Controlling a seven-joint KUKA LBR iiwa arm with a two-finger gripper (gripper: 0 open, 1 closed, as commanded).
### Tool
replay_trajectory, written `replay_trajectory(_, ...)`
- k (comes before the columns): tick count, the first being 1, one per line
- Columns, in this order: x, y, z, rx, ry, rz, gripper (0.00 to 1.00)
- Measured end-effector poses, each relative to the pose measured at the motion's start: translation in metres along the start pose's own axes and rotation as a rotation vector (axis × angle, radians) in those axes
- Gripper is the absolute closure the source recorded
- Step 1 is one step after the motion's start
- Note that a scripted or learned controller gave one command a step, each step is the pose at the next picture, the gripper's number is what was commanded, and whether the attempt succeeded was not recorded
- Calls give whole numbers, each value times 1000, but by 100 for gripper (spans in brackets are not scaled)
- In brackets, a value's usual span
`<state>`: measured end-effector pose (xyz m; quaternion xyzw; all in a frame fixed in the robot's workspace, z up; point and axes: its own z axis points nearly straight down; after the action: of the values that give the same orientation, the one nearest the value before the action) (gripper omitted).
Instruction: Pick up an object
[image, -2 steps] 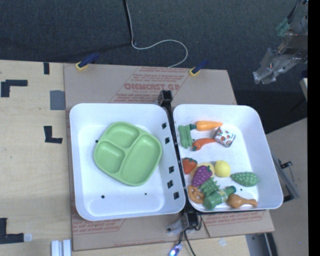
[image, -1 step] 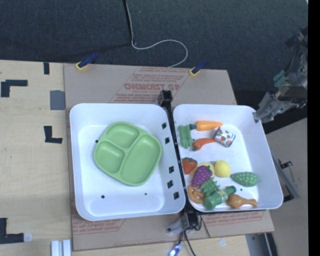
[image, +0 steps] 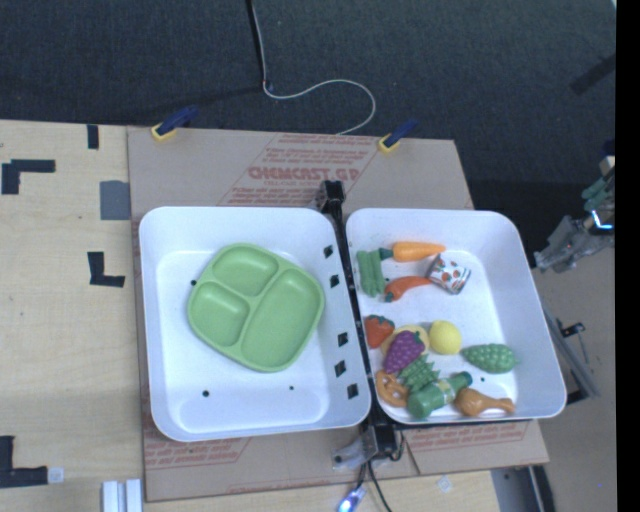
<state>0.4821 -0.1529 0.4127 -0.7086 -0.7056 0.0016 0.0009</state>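
The right bin (image: 520, 262) holds several small toy foods. Among them are an orange carrot (image: 418, 250), green beans (image: 368, 271), a red-and-white cup (image: 449, 273), a yellow lemon (image: 445, 338), purple grapes (image: 402, 351), a bumpy green fruit (image: 488, 357) and an orange drumstick (image: 482, 404). A grey piece of the arm's end (image: 572, 243) pokes in at the right edge, outside the bin and well clear of the toys. Its fingers are too cut off to make out.
The left bin (image: 165, 300) holds a green divided plate (image: 257, 306). Both bins rest on a cardboard sheet (image: 290, 170) clipped at the back. A thin cable (image: 320, 90) loops over the dark floor behind.
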Motion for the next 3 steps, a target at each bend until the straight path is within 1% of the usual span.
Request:
replay_trajectory(1, 3, 2, -12, -3, -1, -6, 100)
replay_trajectory(2, -3, 2, 18, -1, 0, -4, 100)
replay_trajectory(3, 9, 2, -126, -21, -4, -8, 100)
